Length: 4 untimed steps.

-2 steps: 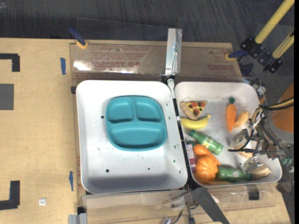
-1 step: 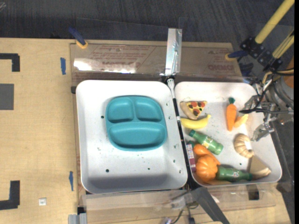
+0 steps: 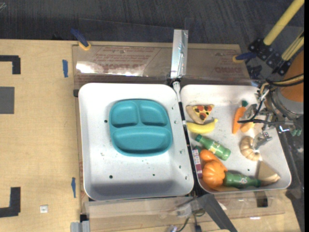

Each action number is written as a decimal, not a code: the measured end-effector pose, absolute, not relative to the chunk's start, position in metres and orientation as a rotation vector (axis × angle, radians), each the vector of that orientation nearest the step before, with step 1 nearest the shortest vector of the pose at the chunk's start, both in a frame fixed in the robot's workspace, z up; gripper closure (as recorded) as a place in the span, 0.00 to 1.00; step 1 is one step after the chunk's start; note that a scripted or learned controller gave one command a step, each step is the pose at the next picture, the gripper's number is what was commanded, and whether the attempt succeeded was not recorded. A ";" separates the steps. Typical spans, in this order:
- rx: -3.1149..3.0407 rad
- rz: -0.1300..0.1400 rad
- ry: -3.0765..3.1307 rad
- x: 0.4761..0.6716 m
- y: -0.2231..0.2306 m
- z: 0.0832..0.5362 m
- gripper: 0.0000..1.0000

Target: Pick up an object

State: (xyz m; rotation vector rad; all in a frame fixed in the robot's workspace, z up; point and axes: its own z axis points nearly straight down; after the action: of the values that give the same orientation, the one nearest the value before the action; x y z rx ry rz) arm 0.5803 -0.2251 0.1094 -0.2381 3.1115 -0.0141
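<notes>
The right bin (image 3: 227, 93) holds several toy foods. A pizza slice (image 3: 200, 111) lies over a yellow banana (image 3: 202, 127), with a green bottle (image 3: 213, 147) below them. An orange pumpkin (image 3: 214, 172) and a green vegetable (image 3: 240, 180) rest at the front. An orange carrot (image 3: 238, 119), a tan croissant (image 3: 248, 149) and a beige wedge (image 3: 267, 173) lie on the right side. My gripper (image 3: 259, 127) hangs low over the bin's right side, between the carrot and the croissant. Nothing is visibly held.
The left bin (image 3: 91, 129) bears a teal divided plate (image 3: 140, 127). A metal divider strip (image 3: 179, 52) stands behind the seam between the bins. The arm's orange band (image 3: 292, 81) and cables crowd the right bin's far right corner.
</notes>
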 end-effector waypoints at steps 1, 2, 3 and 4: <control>-0.337 -0.018 3.096 0.611 -0.206 0.104 0.00; -0.154 -0.012 3.105 0.600 -0.131 0.102 0.00; -0.131 -0.004 3.126 0.624 -0.142 0.088 0.00; -0.163 -0.003 3.127 0.585 -0.149 0.089 0.00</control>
State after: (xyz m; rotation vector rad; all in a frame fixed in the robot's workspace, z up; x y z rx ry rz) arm 0.5848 -0.1485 0.0891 -0.1629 3.1272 -0.0034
